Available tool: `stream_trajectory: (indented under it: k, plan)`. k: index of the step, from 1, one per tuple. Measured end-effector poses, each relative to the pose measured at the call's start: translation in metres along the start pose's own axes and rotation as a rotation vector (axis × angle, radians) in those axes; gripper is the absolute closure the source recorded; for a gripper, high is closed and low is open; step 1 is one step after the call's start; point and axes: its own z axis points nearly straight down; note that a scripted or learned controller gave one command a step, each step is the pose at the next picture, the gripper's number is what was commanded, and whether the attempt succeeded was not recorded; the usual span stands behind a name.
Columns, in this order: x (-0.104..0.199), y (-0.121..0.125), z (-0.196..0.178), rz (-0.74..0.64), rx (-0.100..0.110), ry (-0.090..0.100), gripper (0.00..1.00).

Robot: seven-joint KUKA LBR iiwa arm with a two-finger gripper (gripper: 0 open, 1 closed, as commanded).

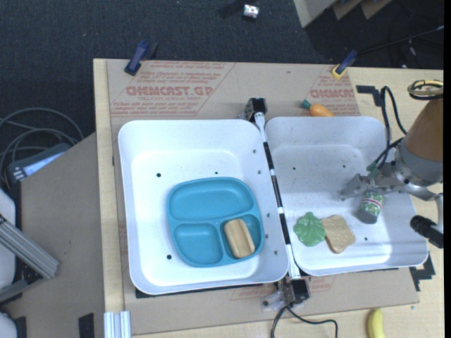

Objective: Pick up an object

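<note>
In the right bin (317,143), a small green and white can (371,208) lies near the right wall. My gripper (368,188) hangs right over the can's top, reaching in from the right, and nothing is visibly lifted. A green leafy toy (309,229) and a tan toast slice (339,234) lie side by side near the front of that bin. The left bin (141,189) holds a blue divided plate (204,203), with a tan bread-like piece (239,237) in its front right compartment.
A ridge with black clips (271,182) separates the two bins. On the bench outside the bins lie an orange carrot-like toy (320,109) at the back and a yellow object (375,323) at the front right. Clamps (140,57) hold the board's back edge.
</note>
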Motion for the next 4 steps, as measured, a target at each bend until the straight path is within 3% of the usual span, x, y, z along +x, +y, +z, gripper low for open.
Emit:
stream_trajectory:
  k: [1, 2, 3, 4]
  plan:
    - [0.002, -0.041, 0.001, 0.004, 0.003, -0.004, 0.00]
    - [0.001, -0.040, -0.009, 0.006, -0.001, -0.007, 1.00]
    - [0.048, -0.042, -0.127, 0.003, -0.003, -0.009, 1.00]
    - [0.081, -0.069, -0.151, 0.003, 0.002, -0.007, 1.00]
